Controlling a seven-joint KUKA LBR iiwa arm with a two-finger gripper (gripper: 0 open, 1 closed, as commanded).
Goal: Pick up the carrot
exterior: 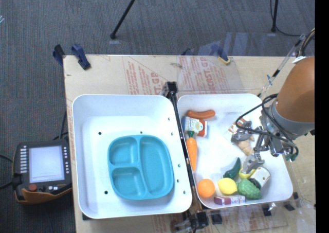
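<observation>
Nothing of the pick is judged done yet: the carrot [192, 152] is lying untouched in the right bin [226, 99], hard against its left wall, tip pointing toward the near edge. The gripper [253, 164] is being held low over the bin's right side, well apart from the carrot, above a cluster of toy food; whether the claw is open or closed cannot be told, as its tip is being lost in clutter. No item is being seen in its grasp. Left to do, by this reading: travel left across the bin, descend, close, lift.

Near edge first: an orange [206, 187], a lemon [227, 186] and a green bumpy vegetable [249, 189] are being crowded along the front wall, with a dark green pepper-like piece [234, 168] just behind. Farther back, a small carton [195, 125] is sitting just past the carrot's top, and a sausage [201, 114] beyond that.

The left bin [87, 124] is holding a blue divided plate [140, 166]. A teach pendant [43, 167] is resting at the far left. Both bins are being carried on a brown cardboard-covered bench [149, 72], with clamps [80, 56] at its far edge. Beyond, grey carpet [61, 5] and tripod legs [128, 5] are being seen.
</observation>
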